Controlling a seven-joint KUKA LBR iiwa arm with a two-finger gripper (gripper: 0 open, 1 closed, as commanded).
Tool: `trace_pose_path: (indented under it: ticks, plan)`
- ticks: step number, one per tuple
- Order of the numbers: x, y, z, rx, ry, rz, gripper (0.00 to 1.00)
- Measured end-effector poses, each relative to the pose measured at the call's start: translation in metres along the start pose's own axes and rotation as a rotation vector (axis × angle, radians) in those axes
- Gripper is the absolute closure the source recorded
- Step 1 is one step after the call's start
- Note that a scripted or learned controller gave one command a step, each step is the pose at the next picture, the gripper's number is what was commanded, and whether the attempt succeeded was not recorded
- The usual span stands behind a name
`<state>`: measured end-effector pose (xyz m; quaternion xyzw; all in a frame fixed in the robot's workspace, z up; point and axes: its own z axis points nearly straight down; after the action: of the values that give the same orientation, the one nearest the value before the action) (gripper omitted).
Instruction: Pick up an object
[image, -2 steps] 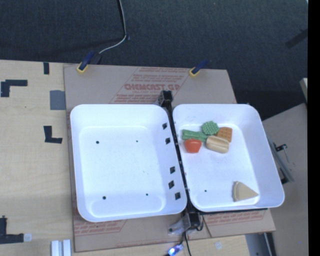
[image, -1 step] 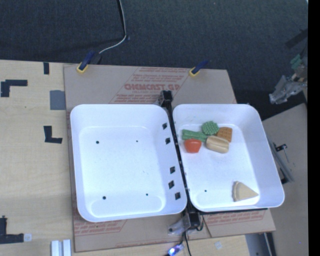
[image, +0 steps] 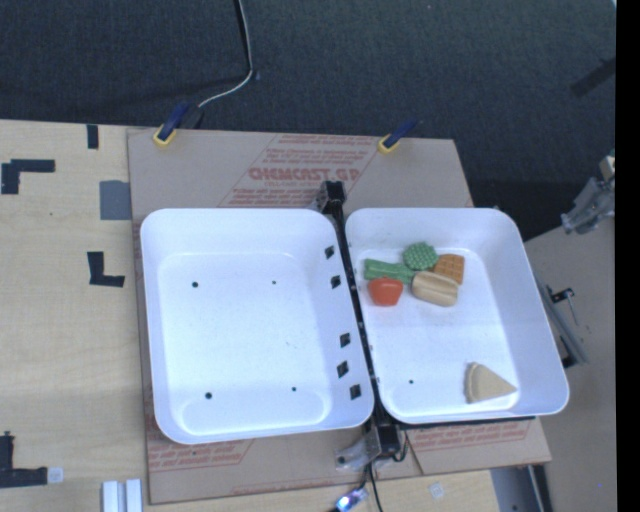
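Several toy foods lie in the right bin. Clustered at its upper left are a green leafy piece with a green stalk, an orange square piece, a red tomato-like piece and a tan bread roll. A tan wedge sits alone near the bin's lower right corner. A grey part that looks like my gripper juts in at the right edge, outside the bin and well away from every object.
The left bin adjoins the right one along a black-clipped seam. Both rest on a cardboard sheet clamped at the back. A cable runs across the dark floor behind.
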<state>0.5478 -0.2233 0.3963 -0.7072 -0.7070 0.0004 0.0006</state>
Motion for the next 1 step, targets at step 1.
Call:
trace_pose_path:
  ticks: [1]
  plan:
    - [-0.0001, -0.0496, -0.0143, -0.001, -0.001, 0.000, 1.00]
